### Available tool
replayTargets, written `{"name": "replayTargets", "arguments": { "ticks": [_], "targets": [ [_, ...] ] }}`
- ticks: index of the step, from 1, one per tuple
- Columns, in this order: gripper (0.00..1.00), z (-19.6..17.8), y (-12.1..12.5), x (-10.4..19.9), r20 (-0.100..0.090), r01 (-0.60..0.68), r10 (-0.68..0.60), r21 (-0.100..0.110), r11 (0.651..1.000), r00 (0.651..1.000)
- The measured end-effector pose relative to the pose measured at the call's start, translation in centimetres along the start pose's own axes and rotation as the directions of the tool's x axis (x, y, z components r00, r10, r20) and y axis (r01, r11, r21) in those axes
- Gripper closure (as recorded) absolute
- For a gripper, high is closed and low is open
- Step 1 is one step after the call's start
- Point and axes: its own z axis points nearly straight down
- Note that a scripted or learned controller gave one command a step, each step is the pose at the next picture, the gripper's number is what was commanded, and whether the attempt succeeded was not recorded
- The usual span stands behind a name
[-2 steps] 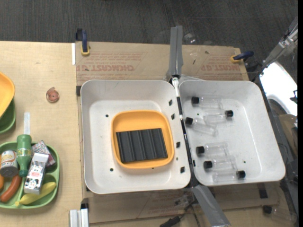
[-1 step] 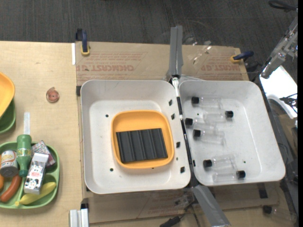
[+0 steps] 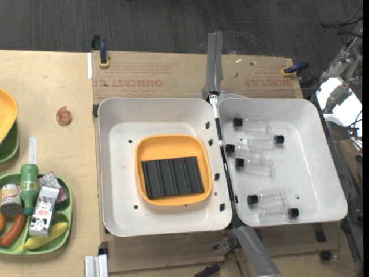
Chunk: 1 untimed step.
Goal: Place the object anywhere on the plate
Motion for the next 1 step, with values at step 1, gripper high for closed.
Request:
{"name": "replayTargets", "arguments": {
  "ticks": [1],
  "targets": [
    [0.00, 1.58, 1.35, -0.92, 0.001, 0.299, -0.299, -0.001, 0.954, 0.954]
  ]
}}
